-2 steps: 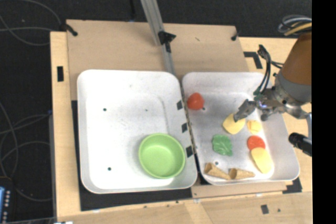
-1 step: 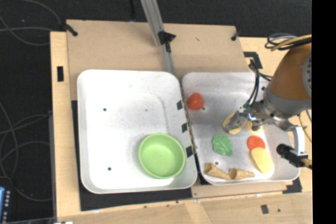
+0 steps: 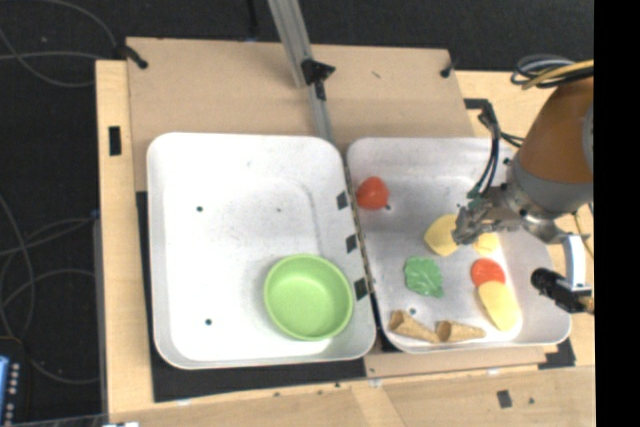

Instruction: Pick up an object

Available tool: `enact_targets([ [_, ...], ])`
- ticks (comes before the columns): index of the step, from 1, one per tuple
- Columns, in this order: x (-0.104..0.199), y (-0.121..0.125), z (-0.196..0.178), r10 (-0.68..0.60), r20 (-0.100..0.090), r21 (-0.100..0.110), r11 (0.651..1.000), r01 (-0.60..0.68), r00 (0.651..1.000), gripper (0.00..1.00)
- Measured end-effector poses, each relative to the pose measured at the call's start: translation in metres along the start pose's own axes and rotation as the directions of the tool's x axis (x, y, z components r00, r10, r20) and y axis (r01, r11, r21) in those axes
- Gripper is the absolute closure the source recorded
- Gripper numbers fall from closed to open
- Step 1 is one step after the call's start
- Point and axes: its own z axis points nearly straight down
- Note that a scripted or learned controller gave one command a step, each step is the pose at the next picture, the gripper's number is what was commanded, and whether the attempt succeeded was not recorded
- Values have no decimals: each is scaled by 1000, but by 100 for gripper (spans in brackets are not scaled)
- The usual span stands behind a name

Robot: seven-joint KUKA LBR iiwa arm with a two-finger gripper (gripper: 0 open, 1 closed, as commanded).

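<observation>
Yellow wedge lies near the right bin's middle; your hand sits low at its right edge, seemingly lined up to grasp. Its opening you can't judge.

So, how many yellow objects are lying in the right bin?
2, maybe more. One yellow piece sits mid-bin beside the gripper; another yellow piece lies near the front right corner. The arm may hide others.

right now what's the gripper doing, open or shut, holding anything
Gripper: low in the right bin, beside the pale yellow object; open or shut cannot be told, and no object is seen between its fingers.
</observation>
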Motion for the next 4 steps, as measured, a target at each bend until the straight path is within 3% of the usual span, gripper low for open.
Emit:
enact_targets([
  [2, -1, 2, -88, -10, 2, -4, 1000, 10, 1000, 100],
  [4, 107, 35, -88, -13, 0, 1, 1000, 13, 1000, 100],
])
